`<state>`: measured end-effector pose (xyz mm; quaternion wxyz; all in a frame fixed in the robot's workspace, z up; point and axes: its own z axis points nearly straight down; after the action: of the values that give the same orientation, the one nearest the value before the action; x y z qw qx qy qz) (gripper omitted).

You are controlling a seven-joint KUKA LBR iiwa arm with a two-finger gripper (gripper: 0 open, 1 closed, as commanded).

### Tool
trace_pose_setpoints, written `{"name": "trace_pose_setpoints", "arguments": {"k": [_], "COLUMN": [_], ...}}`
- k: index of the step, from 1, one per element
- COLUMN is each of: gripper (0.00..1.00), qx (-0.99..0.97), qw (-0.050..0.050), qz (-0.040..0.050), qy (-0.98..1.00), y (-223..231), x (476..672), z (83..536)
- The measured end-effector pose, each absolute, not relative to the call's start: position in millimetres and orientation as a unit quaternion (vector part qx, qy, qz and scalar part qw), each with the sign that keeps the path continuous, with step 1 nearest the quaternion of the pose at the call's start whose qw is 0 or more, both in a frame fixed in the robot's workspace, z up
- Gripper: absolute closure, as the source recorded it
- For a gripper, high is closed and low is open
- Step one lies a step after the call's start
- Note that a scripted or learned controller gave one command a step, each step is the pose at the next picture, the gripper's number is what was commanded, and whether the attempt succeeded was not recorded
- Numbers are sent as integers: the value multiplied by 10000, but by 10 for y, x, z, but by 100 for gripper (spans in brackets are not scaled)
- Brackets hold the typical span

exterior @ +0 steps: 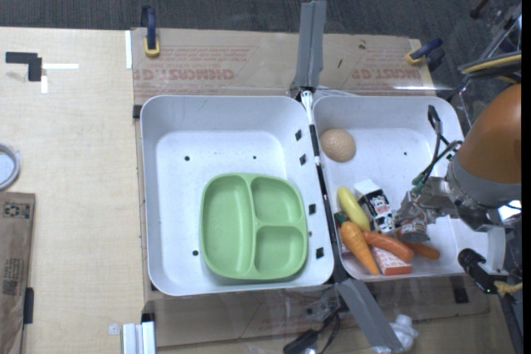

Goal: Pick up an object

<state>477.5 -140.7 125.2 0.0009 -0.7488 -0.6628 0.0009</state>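
Camera view shows the pincer (pixel 415 215) lowered into the right bin (pixel 390 108), near its right wall, over a heap of toy food at the front edge. Whether anything is held cannot be told, since its tip is lost among the clutter. A carrot (pixel 354 244), a banana (pixel 353 207), a small printed box (pixel 377 207) and a red piece (pixel 390 249) lie touching one another; a tan egg-shaped ball (pixel 338 144) sits apart toward the back. These are judged light, stiff and smooth plastic, liable to slip. The carrot would best be taken across its thick middle. A green divided plate (pixel 253 225) lies in the left bin (pixel 166 178).
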Motion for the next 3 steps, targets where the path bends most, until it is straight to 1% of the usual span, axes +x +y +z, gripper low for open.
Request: {"name": "trace_pose_setpoints", "arguments": {"k": [1, 2, 3], "gripper": [100, 100, 100], "qx": [-7197, -7870, -8183], "qw": [-97, -113, -125], "qz": [-47, -102, -102], "qy": [-6942, -6168, -5745], "y": [-1321, -1221, -1335], "x": [4829, 5160, 5497], "z": [1140, 1098, 1093]}}
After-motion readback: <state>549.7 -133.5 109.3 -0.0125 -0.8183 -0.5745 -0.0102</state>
